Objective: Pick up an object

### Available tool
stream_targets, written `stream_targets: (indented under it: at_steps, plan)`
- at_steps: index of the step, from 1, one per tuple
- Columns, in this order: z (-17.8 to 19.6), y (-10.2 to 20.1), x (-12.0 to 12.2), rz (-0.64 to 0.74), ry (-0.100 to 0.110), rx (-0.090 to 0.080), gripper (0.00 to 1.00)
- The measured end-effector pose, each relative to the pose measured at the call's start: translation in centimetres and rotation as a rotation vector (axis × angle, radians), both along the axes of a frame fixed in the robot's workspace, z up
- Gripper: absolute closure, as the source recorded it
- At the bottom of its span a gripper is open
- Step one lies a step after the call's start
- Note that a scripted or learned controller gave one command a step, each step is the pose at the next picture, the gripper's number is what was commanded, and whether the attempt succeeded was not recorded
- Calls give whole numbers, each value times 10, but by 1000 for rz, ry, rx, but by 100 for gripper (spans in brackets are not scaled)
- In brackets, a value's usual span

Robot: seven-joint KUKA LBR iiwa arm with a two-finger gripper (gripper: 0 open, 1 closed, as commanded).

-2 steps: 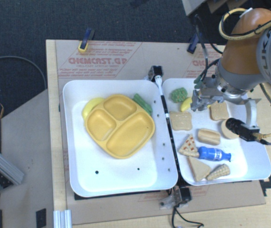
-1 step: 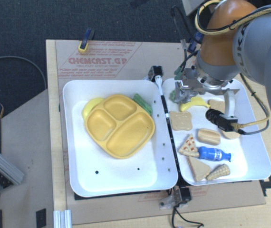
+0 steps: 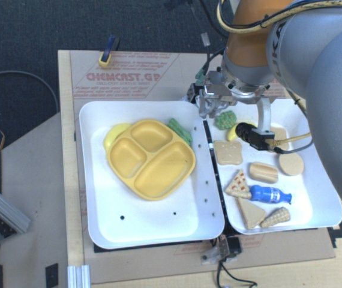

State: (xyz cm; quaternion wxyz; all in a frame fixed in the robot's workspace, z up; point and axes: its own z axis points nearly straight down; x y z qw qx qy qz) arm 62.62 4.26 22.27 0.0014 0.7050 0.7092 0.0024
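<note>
Dark carpet surrounds the bench, and in the right bin [image 3: 321,206] the green broccoli toy [image 3: 225,120] lies just beside the gripper [image 3: 210,108], probably light, stiff and bumpy, best pinched across its crown; whether the jaws are released I cannot tell.

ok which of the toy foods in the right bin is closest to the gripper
The green broccoli, at the bin's far left corner, right beside the gripper. The bread slice and blue bottle lie nearer the camera.
</note>
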Motion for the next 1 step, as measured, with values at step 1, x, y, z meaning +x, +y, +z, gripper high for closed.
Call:
stream_targets:
  at_steps: [1]
  plan:
    - [4, 43, 4, -2, 1, -1, 100]
